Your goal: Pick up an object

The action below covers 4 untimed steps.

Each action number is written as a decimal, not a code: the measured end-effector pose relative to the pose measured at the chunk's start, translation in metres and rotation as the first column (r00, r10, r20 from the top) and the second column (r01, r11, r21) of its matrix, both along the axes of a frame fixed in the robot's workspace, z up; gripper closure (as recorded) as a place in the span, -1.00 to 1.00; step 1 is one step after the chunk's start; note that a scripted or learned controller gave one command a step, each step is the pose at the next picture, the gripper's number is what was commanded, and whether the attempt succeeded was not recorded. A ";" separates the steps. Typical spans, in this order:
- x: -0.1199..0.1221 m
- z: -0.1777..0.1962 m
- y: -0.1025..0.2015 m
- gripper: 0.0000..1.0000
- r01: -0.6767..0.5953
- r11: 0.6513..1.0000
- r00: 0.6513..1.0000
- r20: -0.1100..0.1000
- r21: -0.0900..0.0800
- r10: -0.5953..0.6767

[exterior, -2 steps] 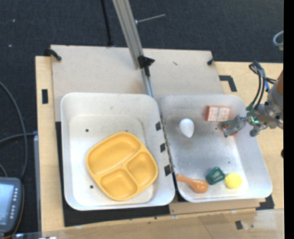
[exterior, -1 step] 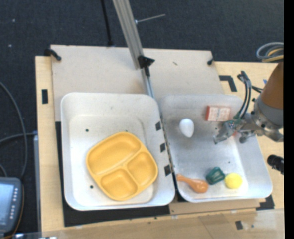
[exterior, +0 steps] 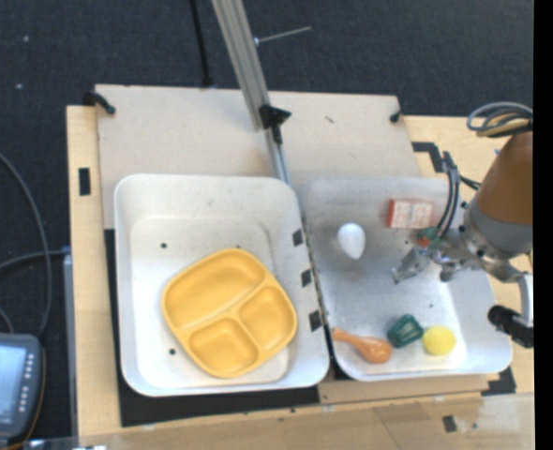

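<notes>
Our gripper hovers mid right bin; grip state we cannot tell. Egg lies at its nine o'clock, box at twelve; descending here risks catching nothing.

right bin holds egg, carton, green block, yellow ball.

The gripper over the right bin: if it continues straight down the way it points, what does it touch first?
Probably the bare floor of the right bin. The gripper points down between the white egg and the green block; depth is unclear.
</notes>
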<state>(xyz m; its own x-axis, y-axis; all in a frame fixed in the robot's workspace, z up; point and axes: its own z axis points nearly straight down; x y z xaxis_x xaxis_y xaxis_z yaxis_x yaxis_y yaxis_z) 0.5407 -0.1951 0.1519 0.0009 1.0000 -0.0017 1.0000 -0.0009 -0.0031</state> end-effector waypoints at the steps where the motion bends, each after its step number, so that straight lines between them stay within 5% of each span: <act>1: -0.001 -0.052 -0.001 -1.00 0.000 1.000 1.000 0.001 0.000 0.000; 2: 0.001 -0.038 -0.002 1.00 0.005 1.000 1.000 0.008 0.001 -0.005; 4: 0.000 0.077 -0.001 1.00 -0.005 1.000 1.000 0.012 -0.002 0.005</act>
